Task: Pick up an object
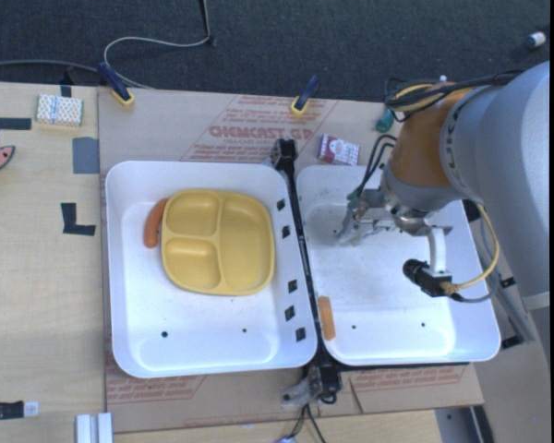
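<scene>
Right bin [388,344]: small orange piece [326,317] at its near-left corner, against the left wall. Left bin [138,340]: yellow divided plate [218,241] in the middle toward the far side, orange sausage-like item [152,223] touching the plate's left rim. Gripper [351,227] low over the right bin's far-left part; can't tell how far apart its tips are, nothing seen in them. Bench cardboard past the bins reads "CHEMCAST" [245,133] in red. Small red-white packet [337,149] just past the right bin's far edge, text unreadable.

One fixed overhead view, slanted down, both bins [120,275] framed
</scene>
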`<state>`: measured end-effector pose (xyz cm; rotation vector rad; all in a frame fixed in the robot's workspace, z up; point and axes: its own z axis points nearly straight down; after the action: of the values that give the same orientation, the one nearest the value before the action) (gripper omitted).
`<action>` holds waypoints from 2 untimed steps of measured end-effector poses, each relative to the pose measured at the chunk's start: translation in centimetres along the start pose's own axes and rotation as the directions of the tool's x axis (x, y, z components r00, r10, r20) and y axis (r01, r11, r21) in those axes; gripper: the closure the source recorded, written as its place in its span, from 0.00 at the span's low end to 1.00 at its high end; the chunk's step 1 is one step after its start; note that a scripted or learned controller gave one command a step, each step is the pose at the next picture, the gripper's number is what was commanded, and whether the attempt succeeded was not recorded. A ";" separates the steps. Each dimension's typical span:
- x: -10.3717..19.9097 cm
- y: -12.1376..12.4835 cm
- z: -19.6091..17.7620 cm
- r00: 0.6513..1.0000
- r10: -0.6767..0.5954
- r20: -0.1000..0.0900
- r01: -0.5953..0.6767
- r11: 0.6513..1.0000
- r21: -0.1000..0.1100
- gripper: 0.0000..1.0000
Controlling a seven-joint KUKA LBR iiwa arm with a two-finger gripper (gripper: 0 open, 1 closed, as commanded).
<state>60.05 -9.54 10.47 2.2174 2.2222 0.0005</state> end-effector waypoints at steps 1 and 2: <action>0.0 0.0 0.0 1.000 0.000 0.000 0.000 1.000 0.000 0.00; 0.1 0.0 -0.9 1.000 -0.001 -0.002 0.001 1.000 0.001 1.00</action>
<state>60.04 -9.47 11.38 2.2180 2.2242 0.0009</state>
